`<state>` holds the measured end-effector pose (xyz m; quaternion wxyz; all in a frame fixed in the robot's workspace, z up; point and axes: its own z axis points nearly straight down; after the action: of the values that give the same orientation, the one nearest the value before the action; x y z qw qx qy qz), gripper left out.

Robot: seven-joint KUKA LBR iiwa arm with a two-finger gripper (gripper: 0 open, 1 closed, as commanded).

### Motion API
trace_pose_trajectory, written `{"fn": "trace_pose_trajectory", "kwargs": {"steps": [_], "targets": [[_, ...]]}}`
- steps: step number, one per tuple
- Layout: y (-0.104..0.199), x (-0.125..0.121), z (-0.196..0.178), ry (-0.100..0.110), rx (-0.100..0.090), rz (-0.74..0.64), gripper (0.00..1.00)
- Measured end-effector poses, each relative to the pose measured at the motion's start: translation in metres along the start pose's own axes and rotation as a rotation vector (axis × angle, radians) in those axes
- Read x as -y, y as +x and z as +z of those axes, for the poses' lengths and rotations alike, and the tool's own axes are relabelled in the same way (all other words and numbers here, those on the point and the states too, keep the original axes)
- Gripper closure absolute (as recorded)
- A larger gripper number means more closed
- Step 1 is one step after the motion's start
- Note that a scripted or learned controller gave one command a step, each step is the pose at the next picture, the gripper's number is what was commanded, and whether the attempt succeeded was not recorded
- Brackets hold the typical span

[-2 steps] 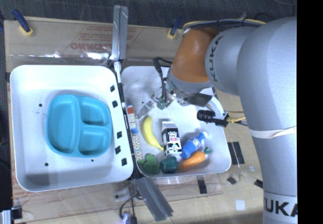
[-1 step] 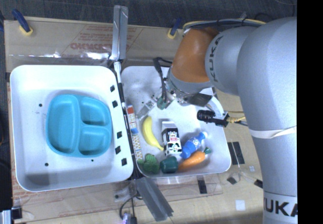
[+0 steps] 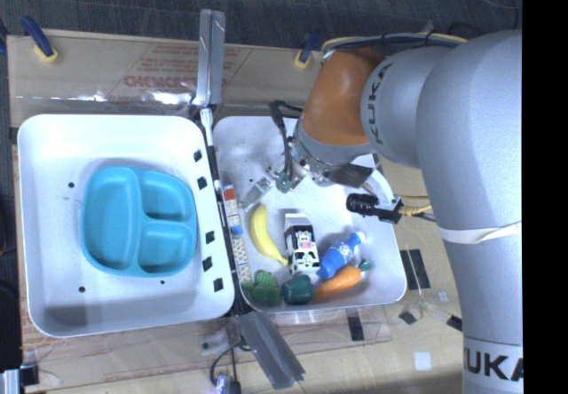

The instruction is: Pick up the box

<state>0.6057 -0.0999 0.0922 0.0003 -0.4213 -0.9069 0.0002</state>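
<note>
Over the right-hand bin (image 3: 383, 290), the tool (image 3: 282, 177) hangs above the bare upper floor — whether it is open or closed cannot be told. The box (image 3: 302, 248) lies below it toward the bin's near wall, beside the banana (image 3: 264, 234), long axis running toward the tool.

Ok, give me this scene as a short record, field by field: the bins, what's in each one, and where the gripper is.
left bin: holds a blue divided tray
right bin: holds a banana, a small black-and-white box, a blue bottle, a carrot and two green items
box position: near the front of the right bin, between banana and bottle
gripper: over the back half of the right bin, above the box and apart from it
gripper contents: nothing seen between the fingers
task state: box not yet picked up
</note>
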Motion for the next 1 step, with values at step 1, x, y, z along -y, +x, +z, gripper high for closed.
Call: {"fn": "trace_pose_trajectory", "kwargs": {"steps": [1], "targets": [[-0.0196, -0.0224, -0.001, -0.002, 0.002, 0.282, 0.0]]}}
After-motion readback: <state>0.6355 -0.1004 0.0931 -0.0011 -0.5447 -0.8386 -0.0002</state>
